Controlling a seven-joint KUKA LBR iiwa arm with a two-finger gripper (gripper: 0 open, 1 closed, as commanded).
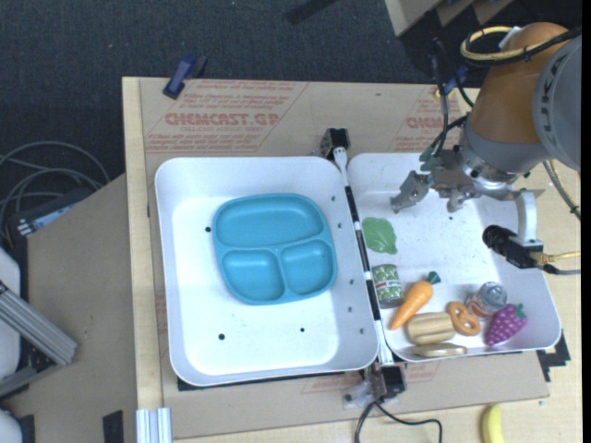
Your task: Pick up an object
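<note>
- Over the far part of the right bin (545, 335), the gripper (432, 192) hangs above bare white floor, its two dark fingers spread apart with nothing between them.
- Nearest thing to grasp, by my reading, is the green leaf (379, 235): it lies just near and left of the fingertips, close to the divider between the two bins.
- Other candidates sit further toward the near edge: a small green can (383, 276), an orange carrot (412, 303), a tan bread roll (430, 328), a pretzel (464, 318) and a bunch of purple grapes (504, 324).
- Carrot's long axis runs on a slant, its green top toward far right and its tip toward near left, so a grasp across its width would need the fingers turned to suit.
- Arm comes in from the right, the orange band (512, 90) sitting above the wrist, and the wrist leans left so the fingers point toward the divider.
- Left bin (185, 275) holds a blue divided tray (274, 246), well apart from the gripper.
</note>
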